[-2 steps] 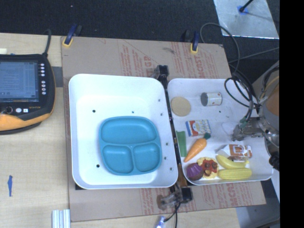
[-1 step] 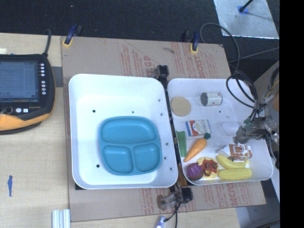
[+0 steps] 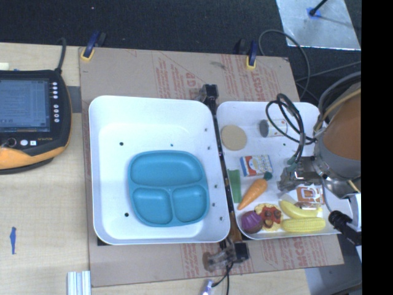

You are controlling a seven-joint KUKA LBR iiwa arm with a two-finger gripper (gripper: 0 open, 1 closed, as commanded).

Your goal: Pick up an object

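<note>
**Gripper low over the right bin**

I see the gripper (image 3: 296,176) above the right bin (image 3: 245,110), near the banana (image 3: 299,209), corn (image 3: 303,225) and carrot (image 3: 253,192). A blue tray (image 3: 168,187) sits in the left bin (image 3: 110,165).

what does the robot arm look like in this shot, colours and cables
The arm is a rounded grey body with a broad orange band above the wrist. Black cables loop off it over the right bin. At its tip sits a metallic grey pincer with small dark parts.
</note>
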